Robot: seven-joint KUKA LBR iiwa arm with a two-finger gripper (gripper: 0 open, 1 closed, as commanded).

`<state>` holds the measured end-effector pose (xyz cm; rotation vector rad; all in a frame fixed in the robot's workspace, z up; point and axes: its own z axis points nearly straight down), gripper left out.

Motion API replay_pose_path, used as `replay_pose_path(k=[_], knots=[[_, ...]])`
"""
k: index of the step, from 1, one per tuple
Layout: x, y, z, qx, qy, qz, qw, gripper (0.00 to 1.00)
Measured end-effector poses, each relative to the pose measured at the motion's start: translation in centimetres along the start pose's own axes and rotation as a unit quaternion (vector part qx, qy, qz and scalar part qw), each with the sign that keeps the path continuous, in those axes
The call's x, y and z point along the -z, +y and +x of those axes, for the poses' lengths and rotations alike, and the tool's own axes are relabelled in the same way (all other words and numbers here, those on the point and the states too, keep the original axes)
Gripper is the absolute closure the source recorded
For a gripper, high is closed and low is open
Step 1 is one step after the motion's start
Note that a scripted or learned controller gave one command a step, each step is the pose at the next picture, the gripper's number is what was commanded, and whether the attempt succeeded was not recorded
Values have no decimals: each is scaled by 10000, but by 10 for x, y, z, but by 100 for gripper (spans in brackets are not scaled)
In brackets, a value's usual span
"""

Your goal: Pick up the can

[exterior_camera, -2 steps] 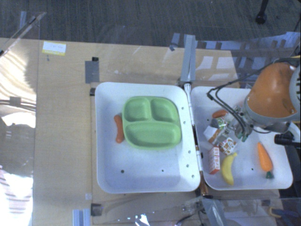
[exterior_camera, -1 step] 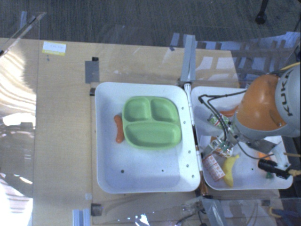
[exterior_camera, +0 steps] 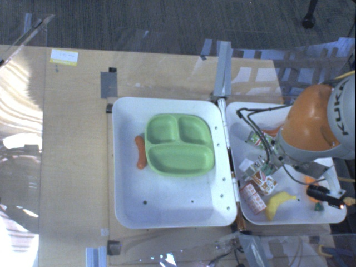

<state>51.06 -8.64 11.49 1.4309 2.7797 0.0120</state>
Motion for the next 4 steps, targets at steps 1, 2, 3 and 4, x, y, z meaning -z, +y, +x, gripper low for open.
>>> replay_pose_path(k=[1,2,3,4], knots=[[322,58,32,-606,4,14,9982,100],[335,61,32,-565,-33,-32,9984,100],[347,64,32,-527,-69,-77,9986,100],[359,67,32,-488,-105,-124,9987,100]])
